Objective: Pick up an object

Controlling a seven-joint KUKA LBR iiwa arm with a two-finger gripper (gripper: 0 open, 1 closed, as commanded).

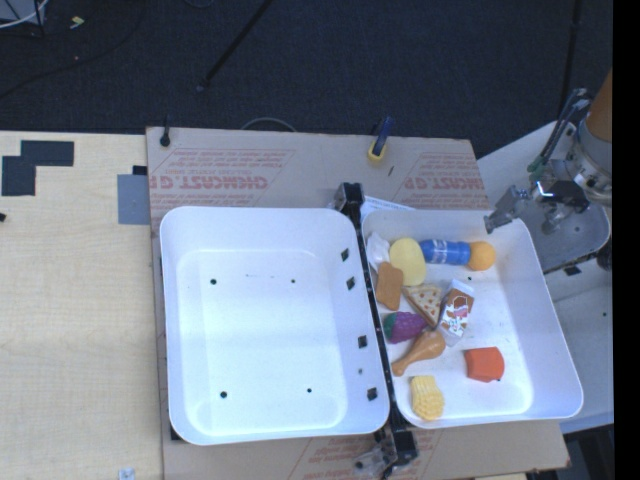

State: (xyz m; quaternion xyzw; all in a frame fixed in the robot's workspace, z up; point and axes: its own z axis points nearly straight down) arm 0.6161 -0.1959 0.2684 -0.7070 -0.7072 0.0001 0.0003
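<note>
The right bin (556, 353) holds several toy foods: a yellow lemon (407, 260), a blue bottle (444, 253), an orange ball (481, 256), a brown bread slice (389, 286), a sandwich wedge (427, 301), a small carton (457, 313), a purple eggplant (405, 325), a drumstick (420, 350), a red-orange block (484, 364) and a corn cob (427, 398). My gripper (526, 214) hangs above the bin's far right corner, up and right of the orange ball. Its fingers are spread open and nothing sits between them.
The left bin (260, 328) lies beside the right one, divided from it by a black clamp strip (362, 298). Both rest on a cardboard sheet (250, 173). A blue and yellow clip (379, 140) stands at the cardboard's far edge. A wooden bench top (70, 308) stretches left.
</note>
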